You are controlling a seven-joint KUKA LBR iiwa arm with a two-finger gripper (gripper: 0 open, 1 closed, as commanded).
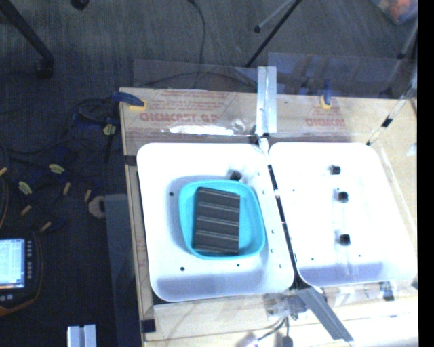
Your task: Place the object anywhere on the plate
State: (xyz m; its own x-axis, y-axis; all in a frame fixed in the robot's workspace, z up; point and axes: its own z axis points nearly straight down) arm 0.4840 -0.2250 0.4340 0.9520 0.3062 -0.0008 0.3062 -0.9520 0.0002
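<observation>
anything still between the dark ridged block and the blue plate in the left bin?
Nothing visible. The dark ridged block already lies on the blue plate in the left bin, inside the plate's rim. A small dark item sits just past the plate's far edge, clear of the block.

— What did we make out of the arm's own body?
— Very little we could vouch for. At the upper right corner of the frame we saw a blurred orange-red patch [400, 7], and below it a pale grey slanted edge [409, 42].
— Cables, screws, markings?
— Too blurred; we could not tell whether either piece belonged to the arm.
</observation>
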